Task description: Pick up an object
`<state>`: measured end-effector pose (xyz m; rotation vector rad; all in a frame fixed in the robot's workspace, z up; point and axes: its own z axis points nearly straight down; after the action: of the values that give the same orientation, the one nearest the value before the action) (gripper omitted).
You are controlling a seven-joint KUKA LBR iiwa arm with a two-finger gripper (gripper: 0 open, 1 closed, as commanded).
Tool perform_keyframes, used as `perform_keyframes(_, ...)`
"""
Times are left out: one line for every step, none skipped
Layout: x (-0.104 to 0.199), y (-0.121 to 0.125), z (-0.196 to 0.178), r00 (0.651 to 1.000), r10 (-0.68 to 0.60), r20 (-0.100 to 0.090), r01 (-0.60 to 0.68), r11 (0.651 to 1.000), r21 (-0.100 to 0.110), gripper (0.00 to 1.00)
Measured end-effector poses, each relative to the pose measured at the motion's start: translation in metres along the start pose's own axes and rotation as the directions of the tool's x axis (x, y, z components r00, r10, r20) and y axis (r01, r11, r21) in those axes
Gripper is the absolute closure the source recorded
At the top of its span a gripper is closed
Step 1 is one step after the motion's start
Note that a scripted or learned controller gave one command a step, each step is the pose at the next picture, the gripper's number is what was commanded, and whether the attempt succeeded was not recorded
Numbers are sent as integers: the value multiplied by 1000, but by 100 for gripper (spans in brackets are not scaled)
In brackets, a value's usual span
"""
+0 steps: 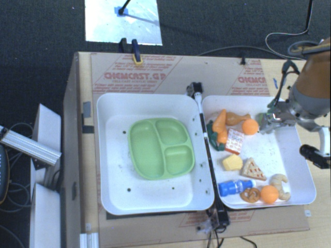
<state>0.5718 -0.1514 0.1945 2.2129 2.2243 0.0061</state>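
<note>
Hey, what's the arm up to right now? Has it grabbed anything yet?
Gripper low over right white bin, upper edge. Nothing seen held. Round orange ball just beside it. Green divided tray alone in left white bin.

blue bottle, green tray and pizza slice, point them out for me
blue bottle (235, 187), camera view, middle of its body
green tray (161, 148), camera view, centre divider
pizza slice (253, 169), camera view, middle of the slice

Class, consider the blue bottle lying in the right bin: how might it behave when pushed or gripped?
The blue bottle lies on its side, so a push would probably roll it. It looks like smooth plastic, likely light and somewhat slippery. A pretzel sits close beside it and could get nudged.
</note>
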Motion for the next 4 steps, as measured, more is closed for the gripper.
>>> perform_keyframes(-1,-1,1,1000,2,0,-2,1000,4,0)
perform_keyframes(-10,58,87,1000,1,0,-1,1000,7,0)
perform_keyframes(-44,61,110,1000,3,2,-3,1000,4,0)
perform_keyframes(-55,83,109,1000,1,1,-1,1000,2,0)
